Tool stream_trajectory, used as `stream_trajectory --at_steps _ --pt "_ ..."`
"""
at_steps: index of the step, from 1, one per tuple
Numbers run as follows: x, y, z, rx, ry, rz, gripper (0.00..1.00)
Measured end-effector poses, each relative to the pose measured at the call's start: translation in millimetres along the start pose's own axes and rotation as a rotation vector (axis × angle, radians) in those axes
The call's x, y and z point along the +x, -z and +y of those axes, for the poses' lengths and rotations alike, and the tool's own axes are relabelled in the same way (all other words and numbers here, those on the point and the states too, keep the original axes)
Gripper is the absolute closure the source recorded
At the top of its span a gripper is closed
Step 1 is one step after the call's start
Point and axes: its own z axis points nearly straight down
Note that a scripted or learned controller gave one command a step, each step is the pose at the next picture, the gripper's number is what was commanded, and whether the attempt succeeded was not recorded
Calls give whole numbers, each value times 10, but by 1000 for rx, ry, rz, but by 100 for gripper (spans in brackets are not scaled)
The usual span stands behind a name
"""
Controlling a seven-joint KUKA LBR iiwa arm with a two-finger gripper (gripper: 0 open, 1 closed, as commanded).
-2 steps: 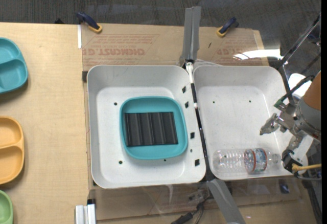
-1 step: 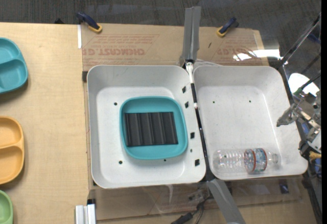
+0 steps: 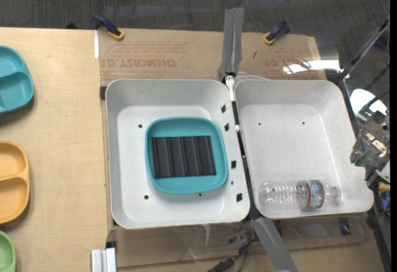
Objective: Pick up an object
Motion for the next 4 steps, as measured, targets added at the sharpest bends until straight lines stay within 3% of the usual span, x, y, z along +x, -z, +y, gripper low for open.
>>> stream_trajectory --at_steps 1,2,3,4 --pt "82 809 -73 -5 381 2 100" --pt "742 232 -297 0 -40 2 100" --pt "741 233 -296 -1 -40 2 0" --pt "389 58 -366 -1 -141 2 0"
